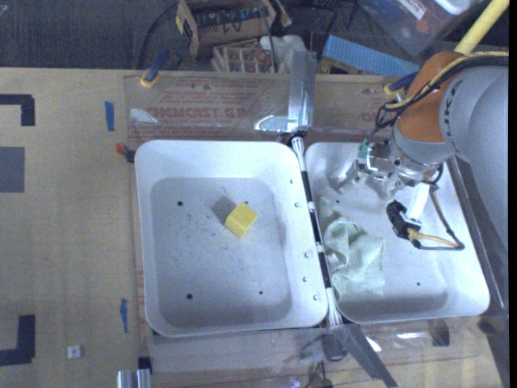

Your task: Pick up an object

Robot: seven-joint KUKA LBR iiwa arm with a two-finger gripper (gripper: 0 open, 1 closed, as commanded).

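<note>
Grey and bulky, the arm (477,111) enters from the right of the camera view and bends over the right bin, its orange band (424,107) sitting just above the wrist. Beneath everything lies the tan bench (65,241), marked with dark squares and short strips of blue tape along its left part. Two shallow white bins rest on it side by side, touching along a seam of clips: the left bin (161,297) and the right bin (460,289). Behind them a flat sheet of printed cardboard (202,107) lies against the far edge, with a metal bracket (299,95) standing where the bins meet. In the right bin a crumpled pale green cloth (355,257) lies against the wall next to the seam, toward the near half. The gripper (355,178) hangs over the far part of the right bin, just beyond the cloth and apart from it; whether its jaws are spread or closed I cannot tell, and nothing shows between them. A black and yellow cable (420,234) loops below the wrist. Smallest is the yellow block (241,220), tilted on a corner near the middle of the left bin, well apart from the gripper.
</note>
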